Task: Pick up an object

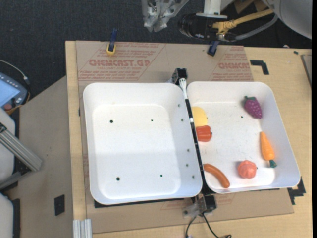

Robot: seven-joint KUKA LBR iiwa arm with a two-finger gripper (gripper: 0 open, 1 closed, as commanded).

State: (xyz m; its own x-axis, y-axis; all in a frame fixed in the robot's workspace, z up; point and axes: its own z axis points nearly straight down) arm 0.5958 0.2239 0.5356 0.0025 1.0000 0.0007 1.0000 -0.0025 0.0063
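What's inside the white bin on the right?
The right bin holds purple grapes, a carrot, a tomato, a sausage, and a red piece partly covering a yellow piece.

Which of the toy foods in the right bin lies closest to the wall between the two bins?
The yellow piece, with the red piece just below it; both touch that wall. The sausage sits slightly off it, unlike the grapes, carrot and tomato farther right.

The gripper hangs at the top edge of the view, pointing down, its body translucent.
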